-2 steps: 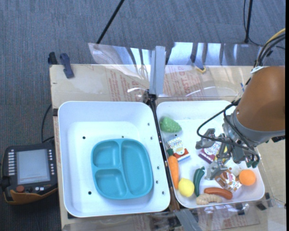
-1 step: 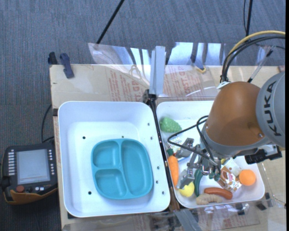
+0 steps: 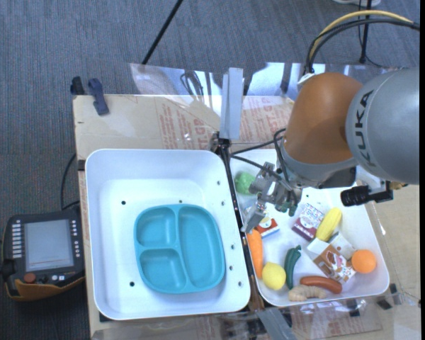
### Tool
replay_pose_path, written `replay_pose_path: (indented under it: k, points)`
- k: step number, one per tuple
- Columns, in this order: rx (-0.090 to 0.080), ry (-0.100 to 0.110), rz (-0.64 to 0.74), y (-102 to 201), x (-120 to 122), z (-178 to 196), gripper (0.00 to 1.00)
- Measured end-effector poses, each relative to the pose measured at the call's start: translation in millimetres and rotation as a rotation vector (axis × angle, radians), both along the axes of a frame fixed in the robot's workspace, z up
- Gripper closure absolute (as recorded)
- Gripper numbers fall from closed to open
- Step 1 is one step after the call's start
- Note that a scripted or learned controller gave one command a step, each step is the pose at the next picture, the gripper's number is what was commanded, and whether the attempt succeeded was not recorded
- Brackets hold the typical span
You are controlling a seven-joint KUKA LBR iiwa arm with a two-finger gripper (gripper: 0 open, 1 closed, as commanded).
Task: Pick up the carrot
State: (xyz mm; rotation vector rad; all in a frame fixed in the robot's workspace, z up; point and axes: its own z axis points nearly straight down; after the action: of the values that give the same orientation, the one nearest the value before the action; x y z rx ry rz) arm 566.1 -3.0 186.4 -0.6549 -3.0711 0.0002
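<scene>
- Two bins sit side by side on the bench: the left bin [image 3: 103,190] and the right bin [image 3: 377,250].
- A divided tray [image 3: 179,248] lies in the middle of the left bin.
- The carrot [image 3: 255,252] lies in the right bin along its left wall, just left of the lemon [image 3: 273,275].
- The gripper [image 3: 261,207] hangs over the right bin's left part, just behind the carrot.
- A sausage [image 3: 321,284] lies near the front wall, right of the lemon.
- An orange [image 3: 364,261] sits at the right wall.
- A banana [image 3: 329,224] lies behind the orange.
- A handheld controller [image 3: 42,250] rests left of the bench.
</scene>
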Motion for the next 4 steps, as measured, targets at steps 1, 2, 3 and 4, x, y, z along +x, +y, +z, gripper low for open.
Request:
replay_pose_path:
  k: [1,2,3,4]
  points:
    - [0.002,0.004,0.024,81.4,-91.7,-0.2,0.00]
    - [0.004,-0.006,-0.202,133.9,-29.3,-95.6,0.00]
    - [-0.005,0.000,-0.442,214.2,59.8,-85.8,0.00]
    - [0.005,-0.004,-0.108,172.0,50.6,-79.9,0.00]
